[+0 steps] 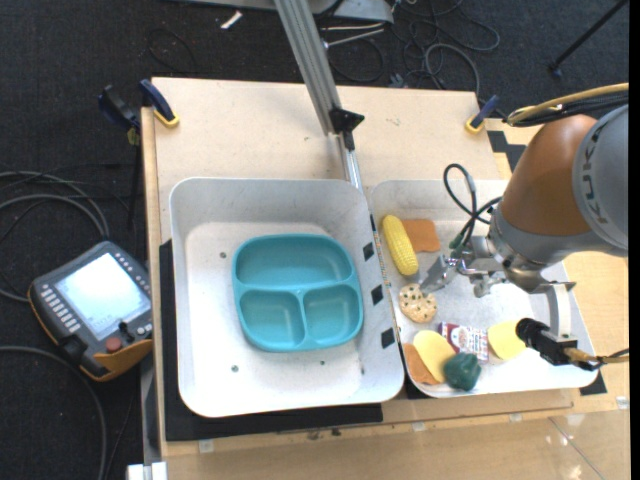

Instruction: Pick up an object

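Gripper (437, 277): hanging over bare right bin (455, 190) floor, fingers spread, holding nothing.
Cookie (417, 303): lying just beside fingertips.

I am working in a robotics lab, not a home. A plywood bench (250, 118) stands on dark carpet, with loose black cables (420, 28) trailing at twelve o'clock. A teach pendant (95, 308) with a lit screen lies on the floor at nine o'clock. An aluminium camera mast (310, 53) rises from the bench's far side.
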Available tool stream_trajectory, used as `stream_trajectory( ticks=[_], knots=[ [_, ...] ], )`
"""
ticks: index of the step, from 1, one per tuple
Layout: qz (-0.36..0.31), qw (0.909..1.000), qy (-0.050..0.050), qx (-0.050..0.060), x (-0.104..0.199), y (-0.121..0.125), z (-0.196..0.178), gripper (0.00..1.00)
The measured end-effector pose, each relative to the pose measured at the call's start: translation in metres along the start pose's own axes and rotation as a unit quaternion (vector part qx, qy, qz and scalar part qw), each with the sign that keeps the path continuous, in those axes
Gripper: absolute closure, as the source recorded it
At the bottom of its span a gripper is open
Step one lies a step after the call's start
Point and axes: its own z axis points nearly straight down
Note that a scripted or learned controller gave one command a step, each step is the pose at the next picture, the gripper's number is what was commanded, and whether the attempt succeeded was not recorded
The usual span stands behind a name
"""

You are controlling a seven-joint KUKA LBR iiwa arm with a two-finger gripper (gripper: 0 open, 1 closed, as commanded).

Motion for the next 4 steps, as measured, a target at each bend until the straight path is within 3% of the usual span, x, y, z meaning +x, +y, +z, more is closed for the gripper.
stream_trajectory(
  ticks=[1, 2, 4],
  knots=[
    [0.000, 1.0000, 0.001, -0.004, 0.001, 0.002, 0.050, 0.00],
    [0.000, 1.0000, 0.000, -0.007, 0.000, 0.003, 0.036, 1.00],
    [-0.003, 1.0000, -0.001, -0.007, 0.004, 0.011, -0.085, 1.00]
  ],
)
